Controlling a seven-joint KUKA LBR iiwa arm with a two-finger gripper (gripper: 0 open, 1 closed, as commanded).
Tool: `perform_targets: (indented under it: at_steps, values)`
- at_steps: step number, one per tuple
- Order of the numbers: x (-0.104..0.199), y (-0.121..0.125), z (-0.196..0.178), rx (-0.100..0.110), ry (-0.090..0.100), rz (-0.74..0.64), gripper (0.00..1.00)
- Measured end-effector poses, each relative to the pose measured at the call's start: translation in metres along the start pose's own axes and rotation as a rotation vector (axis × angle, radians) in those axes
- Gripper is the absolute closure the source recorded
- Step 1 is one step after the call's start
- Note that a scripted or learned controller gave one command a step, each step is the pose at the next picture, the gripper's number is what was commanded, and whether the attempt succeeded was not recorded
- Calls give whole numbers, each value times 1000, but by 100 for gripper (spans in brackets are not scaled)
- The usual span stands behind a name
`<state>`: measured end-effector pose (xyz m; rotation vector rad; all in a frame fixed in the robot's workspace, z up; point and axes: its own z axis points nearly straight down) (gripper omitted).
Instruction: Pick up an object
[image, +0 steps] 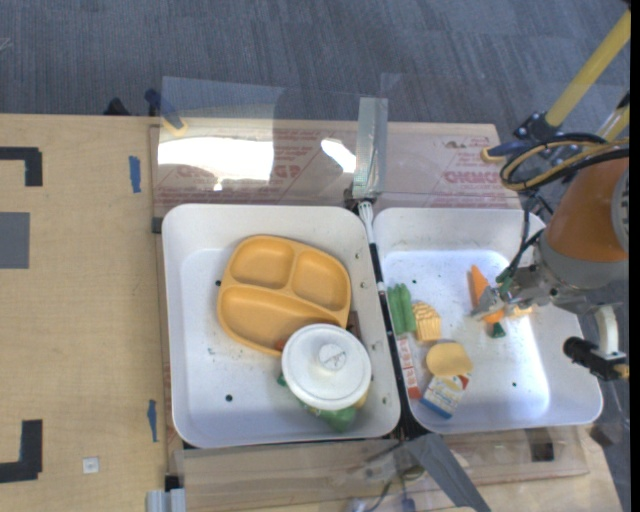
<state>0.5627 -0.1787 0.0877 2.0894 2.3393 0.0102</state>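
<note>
1. There is red writing on the clear plastic sheet (300, 160) behind the two bins, but it is too faint to read
2. There are two white bins side by side: the left bin (190, 330) and the right bin (560, 390)
3. The left bin holds one yellow plate (283, 290) with three parts, and one white round lid (327, 362) on a green cup, touching the plate's near edge
4. The right bin holds a few small toys. One green piece (400, 308) lies by the wall next to the left bin. One yellow ridged piece (428, 320) is just beside the green piece. One round yellow piece (448, 357) sits nearer the front of the bin than that. One small packet (443, 395) with a label too small to read is touching the round piece. One orange carrot (479, 284) lies near the middle
5. The gripper (510, 300) is low in the right bin, just beside the carrot, over a small orange and green bit (497, 322)
6. I cannot tell how far open the gripper is, or if it has hold of anything
</note>
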Motion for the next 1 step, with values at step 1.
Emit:
perform_targets:
  at_steps: [1]
  values:
    - [44,30,-99,7,-2,248,100]
